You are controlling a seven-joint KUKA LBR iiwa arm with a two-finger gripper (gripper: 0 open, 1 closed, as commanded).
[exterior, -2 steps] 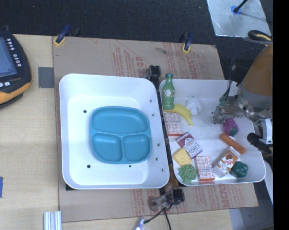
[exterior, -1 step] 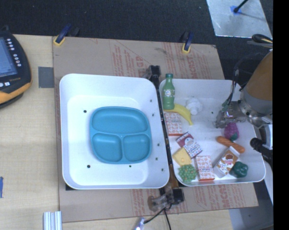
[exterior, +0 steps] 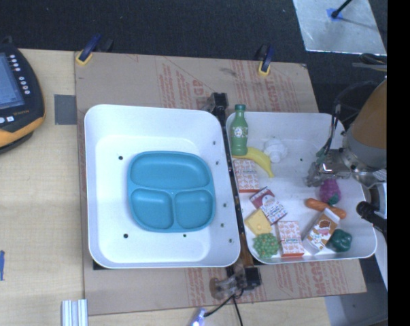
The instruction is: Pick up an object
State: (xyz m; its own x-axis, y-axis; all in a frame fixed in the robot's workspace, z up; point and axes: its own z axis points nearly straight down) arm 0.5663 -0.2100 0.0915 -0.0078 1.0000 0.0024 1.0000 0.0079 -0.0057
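The right bin [exterior: 296, 124] holds several small items: a green bottle [exterior: 239, 130], a banana [exterior: 260, 160], a white crumpled object [exterior: 276, 149], purple grapes [exterior: 330, 189], a carrot [exterior: 323, 207], a green pepper [exterior: 340, 240], a cheese wedge [exterior: 258, 221], green grapes [exterior: 266, 246] and small printed boxes [exterior: 289, 238]. My gripper [exterior: 322, 173] is low over the bin's right side, just above and to the left of the purple grapes. Nothing shows between its fingers.
The left bin [exterior: 109, 124] holds a blue divided plate [exterior: 171, 189]. A handheld control pendant [exterior: 7, 94] lies at the bench's far left. Clamps [exterior: 264, 58] pin the cardboard sheet at the back. The arm's body covers the right bin's right edge.
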